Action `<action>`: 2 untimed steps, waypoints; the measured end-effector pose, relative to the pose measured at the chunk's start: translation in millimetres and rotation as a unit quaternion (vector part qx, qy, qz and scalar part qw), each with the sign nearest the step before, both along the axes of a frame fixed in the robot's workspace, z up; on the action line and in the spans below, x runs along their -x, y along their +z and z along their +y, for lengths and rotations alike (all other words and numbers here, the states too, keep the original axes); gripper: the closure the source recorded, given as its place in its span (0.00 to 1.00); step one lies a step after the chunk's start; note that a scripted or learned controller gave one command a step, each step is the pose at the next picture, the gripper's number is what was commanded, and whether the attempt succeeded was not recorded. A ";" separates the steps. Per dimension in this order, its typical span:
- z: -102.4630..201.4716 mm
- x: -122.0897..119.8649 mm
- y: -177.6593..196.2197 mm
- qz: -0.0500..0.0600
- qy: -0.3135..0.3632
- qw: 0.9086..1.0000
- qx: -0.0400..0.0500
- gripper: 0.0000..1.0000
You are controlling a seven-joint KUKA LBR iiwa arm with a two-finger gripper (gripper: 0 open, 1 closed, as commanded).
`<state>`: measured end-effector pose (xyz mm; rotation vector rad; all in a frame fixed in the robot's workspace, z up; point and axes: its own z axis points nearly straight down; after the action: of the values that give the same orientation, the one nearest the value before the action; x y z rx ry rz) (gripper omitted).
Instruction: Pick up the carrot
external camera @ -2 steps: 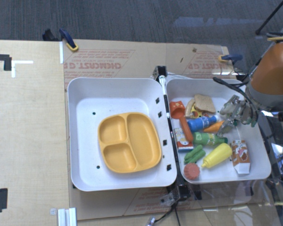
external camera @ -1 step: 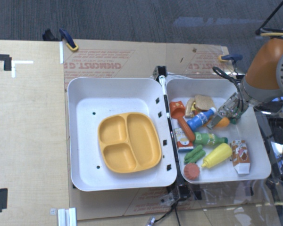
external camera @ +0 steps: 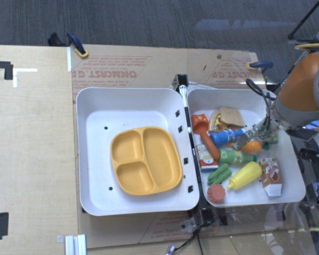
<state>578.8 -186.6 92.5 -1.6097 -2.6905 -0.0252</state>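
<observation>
A: Start at the left. What sits there?

B: The left bin (external camera: 85,142) holds a yellow divided plate (external camera: 146,160), three compartments, nothing on it. It plays no part in the pick.

A: And the right bin (external camera: 290,193)?

B: Crowded. Along its left wall lies the carrot (external camera: 208,141), a long orange-red piece running down from a wider red-orange end at the top. A small printed carton (external camera: 204,158) touches its lower end, green beans (external camera: 219,172) lie just below, and a round slice of meat (external camera: 216,193) sits near the bottom rim. Further right come a blue bottle (external camera: 227,137), a slice of bread (external camera: 232,116), a green bottle (external camera: 235,156), a yellow mustard bottle (external camera: 244,175), an orange (external camera: 251,146) and a snack packet (external camera: 271,177).

A: Where is the tool?

B: The gripper (external camera: 259,133) hangs over the orange and the blue bottle's end, well right of the carrot. I can't make out from this angle how it stands, and nothing shows in it.

A: So how should the pick go?

B: I judge it must lift clear of the clutter, travel left to the carrot's middle, turn so it closes across the narrow width, and descend between the wall and the blue bottle. The tight gap by the wall is the risk.
</observation>
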 end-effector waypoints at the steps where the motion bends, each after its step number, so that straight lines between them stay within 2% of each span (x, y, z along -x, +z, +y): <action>1: -3.7 -0.6 9.6 -0.001 0.001 1.000 0.005 1.00; 2: -4.0 -2.1 19.1 -0.002 0.003 1.000 0.006 1.00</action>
<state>580.9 -190.6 111.5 -1.6061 -2.7048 -0.0116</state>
